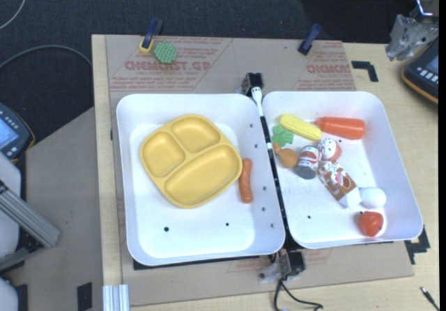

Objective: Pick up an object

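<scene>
Toy foods crowd the right bin (397,163), any of them a candidate for the pick. A yellow corn cob (300,127) and an orange carrot (341,127) lie end to end near its far edge. A small can (306,162), a green piece (282,137) and a printed packet (336,183) cluster from its left edge toward the middle. A white egg (373,197) and a red tomato (371,223) sit just beside each other at the near right corner. In the left bin (132,219), a yellow divided plate (189,160) fills the centre and an orange sausage (246,180) lies along the right edge.

What appears to be the gripper (410,32) hangs beyond the right bin's far right corner, well apart from every object. Whether it is open or closed cannot be told. The pick looks not yet begun. The next move calls for choosing a target with free space around it, arguably the carrot or the sausage, and descending squarely over it.
</scene>
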Robot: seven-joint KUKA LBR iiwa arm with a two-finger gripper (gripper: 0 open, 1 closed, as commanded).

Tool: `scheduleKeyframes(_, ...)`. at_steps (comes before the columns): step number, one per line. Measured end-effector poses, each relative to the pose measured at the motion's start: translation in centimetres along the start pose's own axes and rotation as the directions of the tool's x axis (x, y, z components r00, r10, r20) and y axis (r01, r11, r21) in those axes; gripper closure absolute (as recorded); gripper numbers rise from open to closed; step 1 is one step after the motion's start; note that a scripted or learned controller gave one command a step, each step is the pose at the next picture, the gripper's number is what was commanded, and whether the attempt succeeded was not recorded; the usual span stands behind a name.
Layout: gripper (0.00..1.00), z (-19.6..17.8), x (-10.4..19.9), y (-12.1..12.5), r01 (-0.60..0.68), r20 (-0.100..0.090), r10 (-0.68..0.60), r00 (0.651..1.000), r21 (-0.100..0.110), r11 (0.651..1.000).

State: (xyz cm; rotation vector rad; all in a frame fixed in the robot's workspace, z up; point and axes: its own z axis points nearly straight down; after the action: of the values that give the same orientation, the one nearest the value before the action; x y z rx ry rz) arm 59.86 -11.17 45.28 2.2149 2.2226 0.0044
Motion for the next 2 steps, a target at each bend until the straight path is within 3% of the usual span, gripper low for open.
scheduleKeyframes(1, 1.00, 1.3, 3.3, 3.5, 0.001, 0.000, -0.001, 1.000, 0.001, 1.000)
scheduleKeyframes(2, 1.00, -0.6, 7.5, 5.2, 0.002, -0.001, -0.002, 1.000, -0.001, 1.000)
